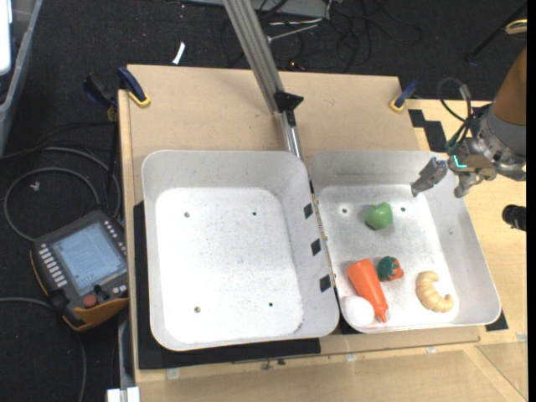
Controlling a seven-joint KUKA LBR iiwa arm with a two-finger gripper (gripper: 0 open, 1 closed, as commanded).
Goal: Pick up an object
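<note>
The right bin (465, 224) holds a green round object (379, 216), an orange carrot (368, 285), a small red-and-green strawberry (389, 268), a white egg-like ball (360, 311) and a tan croissant (434, 291). My gripper (448, 178) hangs over the bin's upper right corner, above and to the right of the green object. Its two fingers (429, 177) are spread apart with nothing between them.
The left bin (159, 224) sits beside the right one on the wooden bench. A metal pole (255, 44) slants down to the bins' shared edge. A teach pendant (79, 262) lies off the bench at left. Clamps (134, 86) mark the bench corners.
</note>
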